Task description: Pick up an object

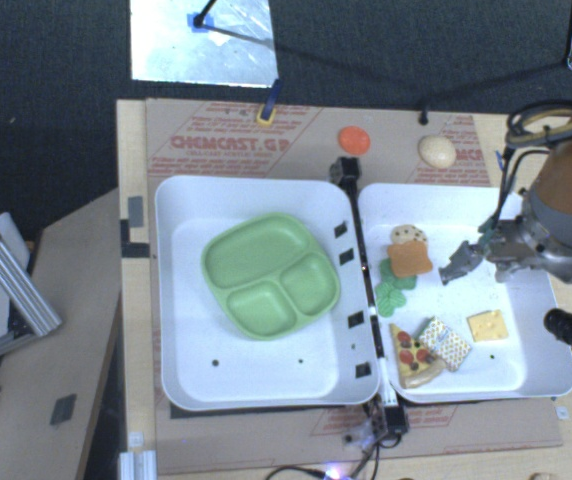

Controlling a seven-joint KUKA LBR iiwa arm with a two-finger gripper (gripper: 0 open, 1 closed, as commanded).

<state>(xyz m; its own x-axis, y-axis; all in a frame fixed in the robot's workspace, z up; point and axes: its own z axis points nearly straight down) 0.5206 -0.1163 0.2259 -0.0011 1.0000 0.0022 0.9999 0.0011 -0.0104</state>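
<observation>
The hand (455,266) hangs empty, fingers' spread unclear; crowded toast (409,259) and cookie (406,234) could slip aside.

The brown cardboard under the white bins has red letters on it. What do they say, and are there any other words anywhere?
"CHEMCAST GP": red print on the cardboard sheet, top left; letters partly blurred, so the reading is uncertain.
Red print at the top right and along the bottom edge of the sheet: too blurred to read.
The bins and toy foods carry no readable words.
</observation>
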